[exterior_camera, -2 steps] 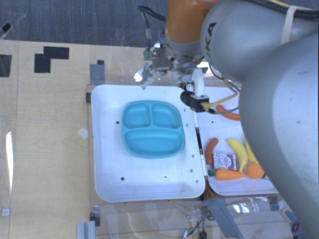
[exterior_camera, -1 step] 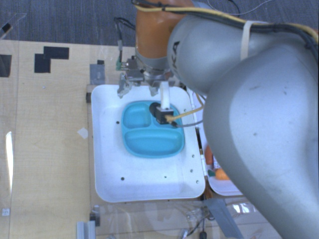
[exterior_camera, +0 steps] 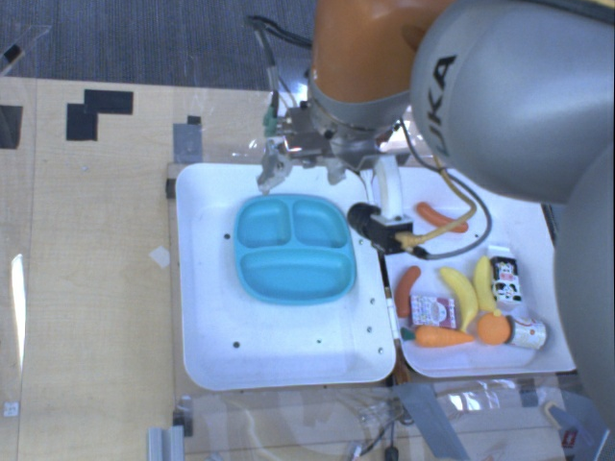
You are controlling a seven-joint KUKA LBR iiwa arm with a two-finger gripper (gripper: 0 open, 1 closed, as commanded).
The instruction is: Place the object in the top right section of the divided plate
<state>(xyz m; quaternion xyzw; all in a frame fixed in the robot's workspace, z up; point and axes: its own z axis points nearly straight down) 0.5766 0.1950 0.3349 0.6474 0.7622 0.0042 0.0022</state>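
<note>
The blue divided plastic plate (exterior_camera: 293, 260) sits bare in the left white bin (exterior_camera: 207, 305); nothing placed yet. The gripper (exterior_camera: 303, 166) hangs over that bin's far edge, its grip unreadable. Toy foods wait in the right white bin (exterior_camera: 538, 257).

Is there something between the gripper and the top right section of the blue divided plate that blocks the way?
Nothing visible does. The gripper hangs over the far rim of the blue divided plate in the left bin, and the top right section lies bare just below it.
</note>
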